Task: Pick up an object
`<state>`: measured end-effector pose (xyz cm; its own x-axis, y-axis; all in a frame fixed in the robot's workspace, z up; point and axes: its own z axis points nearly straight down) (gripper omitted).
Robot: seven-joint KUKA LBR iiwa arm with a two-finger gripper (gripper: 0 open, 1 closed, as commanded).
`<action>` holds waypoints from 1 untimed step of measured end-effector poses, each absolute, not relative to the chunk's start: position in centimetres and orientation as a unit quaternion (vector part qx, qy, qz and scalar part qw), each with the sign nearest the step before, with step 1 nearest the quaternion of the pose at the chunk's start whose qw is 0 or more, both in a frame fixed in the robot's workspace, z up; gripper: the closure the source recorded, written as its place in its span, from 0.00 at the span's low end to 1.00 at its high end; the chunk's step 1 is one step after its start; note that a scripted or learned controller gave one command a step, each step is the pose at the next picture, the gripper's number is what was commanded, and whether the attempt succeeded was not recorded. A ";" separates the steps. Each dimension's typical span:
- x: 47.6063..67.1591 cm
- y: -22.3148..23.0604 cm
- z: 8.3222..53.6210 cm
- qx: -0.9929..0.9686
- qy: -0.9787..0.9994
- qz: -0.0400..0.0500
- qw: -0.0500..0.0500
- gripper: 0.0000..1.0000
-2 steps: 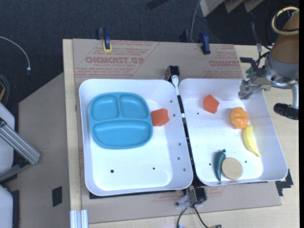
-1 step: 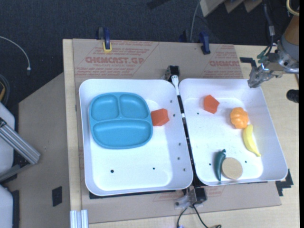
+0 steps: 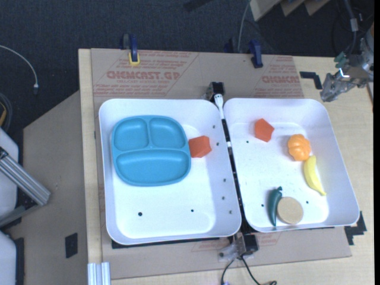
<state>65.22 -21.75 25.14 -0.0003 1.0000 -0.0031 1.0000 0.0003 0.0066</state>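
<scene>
Two white bins sit side by side; the left bin (image 3: 160, 218) bears a blue divided plate (image 3: 151, 150) with an orange block (image 3: 200, 146) just beside it. The right bin (image 3: 332, 159) holds another orange block (image 3: 263, 129), an orange fruit (image 3: 298, 146), a banana (image 3: 313, 174), a green piece (image 3: 274, 205) and a tan disc (image 3: 290, 210). My gripper (image 3: 333, 88) hangs beyond that bin's far right corner, touching nothing, too small for me to tell how it is set.

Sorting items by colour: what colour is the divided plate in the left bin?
The divided plate is light blue, seen clearly in the camera view.
</scene>
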 end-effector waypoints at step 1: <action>64.4 -16.3 23.9 0.705 0.709 0.000 -0.001 1.00</action>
